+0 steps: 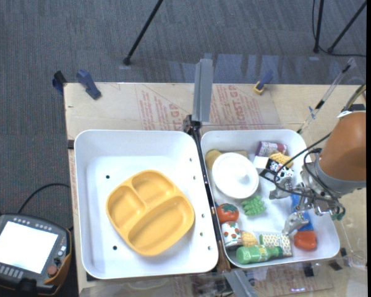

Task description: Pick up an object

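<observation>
A yellow tray [150,210] is lying in the left bin [86,166]. At lower right, in the right bin [235,132], the gripper [295,220] is hanging just above and left of a red toy [305,241]; whether its fingers are spread I cannot tell. No label is reading clearly.

Gripper [295,218] partly hides a blue object [296,202].
</observation>
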Available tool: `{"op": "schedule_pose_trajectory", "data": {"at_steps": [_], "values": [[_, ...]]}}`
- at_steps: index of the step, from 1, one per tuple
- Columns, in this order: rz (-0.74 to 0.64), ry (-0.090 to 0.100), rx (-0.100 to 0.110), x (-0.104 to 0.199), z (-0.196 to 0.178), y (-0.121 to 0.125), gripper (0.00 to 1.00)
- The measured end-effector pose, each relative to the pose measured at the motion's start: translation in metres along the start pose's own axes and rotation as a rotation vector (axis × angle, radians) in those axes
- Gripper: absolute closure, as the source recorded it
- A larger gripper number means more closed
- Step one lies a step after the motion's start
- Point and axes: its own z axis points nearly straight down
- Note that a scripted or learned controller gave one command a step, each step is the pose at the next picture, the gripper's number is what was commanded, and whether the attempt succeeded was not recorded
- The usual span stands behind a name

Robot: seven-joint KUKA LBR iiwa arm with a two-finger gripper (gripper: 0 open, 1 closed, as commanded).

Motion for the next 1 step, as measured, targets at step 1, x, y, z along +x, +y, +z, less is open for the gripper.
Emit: {"op": "schedule_pose_trajectory", "data": {"at_steps": [1], "values": [[0.045,-0.020,0.004,0.0153,-0.0047,0.0018,0.00]]}}
